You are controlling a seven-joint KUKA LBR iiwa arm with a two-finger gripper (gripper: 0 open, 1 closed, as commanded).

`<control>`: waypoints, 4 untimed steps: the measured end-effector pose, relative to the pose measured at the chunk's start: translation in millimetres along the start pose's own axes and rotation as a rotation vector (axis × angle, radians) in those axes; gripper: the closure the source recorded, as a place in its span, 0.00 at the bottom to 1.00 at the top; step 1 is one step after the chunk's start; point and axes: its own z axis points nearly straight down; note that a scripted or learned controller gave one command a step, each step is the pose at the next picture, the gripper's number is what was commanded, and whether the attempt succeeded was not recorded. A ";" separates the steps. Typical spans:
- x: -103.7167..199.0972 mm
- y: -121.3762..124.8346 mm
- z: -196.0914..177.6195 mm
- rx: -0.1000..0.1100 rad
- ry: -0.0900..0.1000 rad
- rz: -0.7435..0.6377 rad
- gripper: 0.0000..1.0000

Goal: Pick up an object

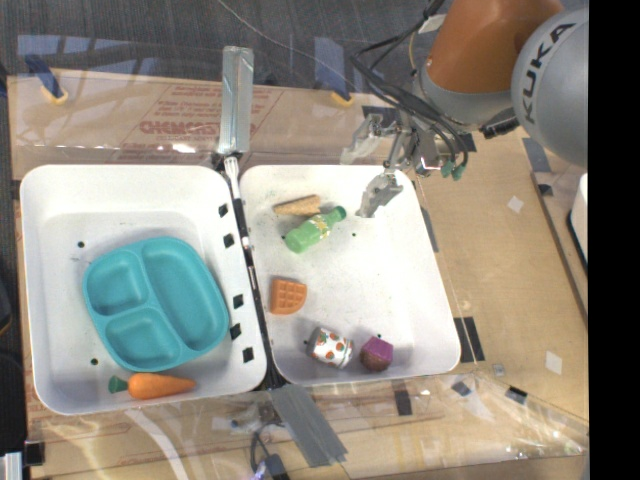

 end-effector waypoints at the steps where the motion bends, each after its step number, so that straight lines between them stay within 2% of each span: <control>1: 72.7 -17.1 54.8 -0.002 0.003 0.165 0.00; 2: 114.2 -21.8 115.5 -0.002 0.005 0.445 0.00; 3: 65.1 26.8 170.9 -0.005 -0.008 0.799 0.00; 4: 77.8 31.0 171.6 -0.005 -0.003 1.387 0.00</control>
